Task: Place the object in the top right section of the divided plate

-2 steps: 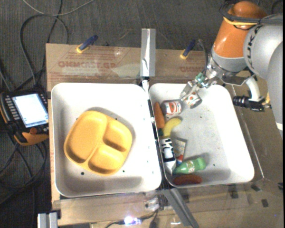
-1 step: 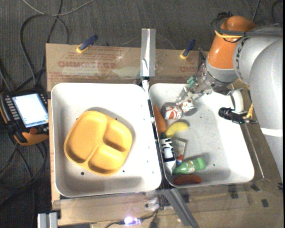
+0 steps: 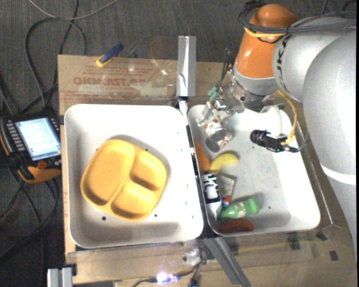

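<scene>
Arm (image 3: 311,70): the grey KUKA arm with its orange band reaches in from the right and bends down over the far left corner of the right bin.
Bench (image 3: 107,79): a brown board carrying two shallow white bins side by side.
Left bin (image 3: 72,220): holds the yellow divided plate (image 3: 124,177), three sections, all bare; its top right section lies toward the far right of the plate, nearest the wall between the bins.
Right bin (image 3: 275,184): a heap of small things along its left side: a patterned cup (image 3: 216,131) lying tilted, a yellow banana-shaped piece (image 3: 224,159), an orange piece (image 3: 201,156), a green bottle (image 3: 239,208), a dark red piece (image 3: 234,225).
End effector (image 3: 218,109): low at the patterned cup, touching or just above it; whether it is spread or pressed together I cannot tell.
Task's thing: likely the patterned cup, not on the plate.
Risk: the cup is tilted and round, so it may roll or slip out; neighbours crowd it, so the banana-shaped piece could get nudged; a loose hold could drop it in the wrong section.
</scene>
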You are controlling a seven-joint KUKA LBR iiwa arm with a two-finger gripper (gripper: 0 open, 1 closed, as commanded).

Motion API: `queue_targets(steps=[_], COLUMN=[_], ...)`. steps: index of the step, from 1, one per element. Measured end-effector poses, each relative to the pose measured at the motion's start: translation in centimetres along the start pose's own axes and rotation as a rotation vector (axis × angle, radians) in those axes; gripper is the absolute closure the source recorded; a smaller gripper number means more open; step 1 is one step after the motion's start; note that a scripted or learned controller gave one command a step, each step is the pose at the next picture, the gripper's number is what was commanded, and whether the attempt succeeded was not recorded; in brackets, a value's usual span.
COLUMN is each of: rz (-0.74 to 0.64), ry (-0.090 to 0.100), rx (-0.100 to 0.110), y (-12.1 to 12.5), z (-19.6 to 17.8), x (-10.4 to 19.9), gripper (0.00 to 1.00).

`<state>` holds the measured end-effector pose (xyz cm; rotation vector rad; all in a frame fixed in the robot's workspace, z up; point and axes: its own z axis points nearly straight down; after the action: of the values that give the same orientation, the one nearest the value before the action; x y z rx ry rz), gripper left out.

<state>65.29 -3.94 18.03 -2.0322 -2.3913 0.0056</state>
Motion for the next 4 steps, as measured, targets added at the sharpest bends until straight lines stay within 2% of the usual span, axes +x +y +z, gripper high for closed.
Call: queue_targets(steps=[1,2,3,4], rz=[-0.103,0.094,-0.236,-0.291], ry=[-0.002,0.001,0.001,0.002], rx=[0.001,0.003,0.005,-0.001], y=[0.6,-0.4,-9.8,-8.9], z=[0.0,-0.1,2.1,-1.1], x=[6.5,16.6,19.1,19.4], gripper=[1.00,1.00,1.00,1.00])
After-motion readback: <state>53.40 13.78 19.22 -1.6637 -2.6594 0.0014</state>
